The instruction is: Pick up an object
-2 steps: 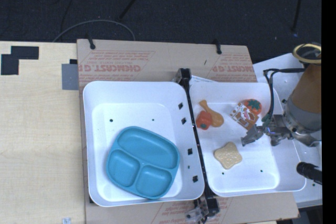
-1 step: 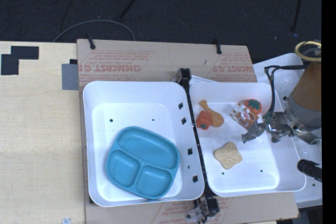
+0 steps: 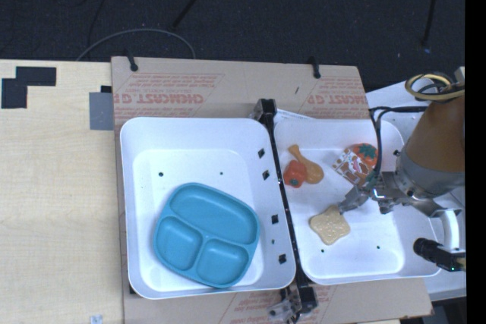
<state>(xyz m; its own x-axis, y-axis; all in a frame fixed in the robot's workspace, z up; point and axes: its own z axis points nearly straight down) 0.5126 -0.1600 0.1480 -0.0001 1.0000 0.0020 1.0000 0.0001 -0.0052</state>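
In the right bin lie three small things. A beige toast-shaped piece is near the middle, an orange and tan drumstick-like toy is at the left, and a colourful patterned packet is at the back. My gripper hangs low over this bin, just right of the toast piece and in front of the packet. It looks open, with nothing between its fingers. The grey arm with its orange band comes in from the right.
The left bin holds a blue divided plate. A black divider runs between the bins. Cables loop at the back right, and bare white floor lies in the right bin's front right.
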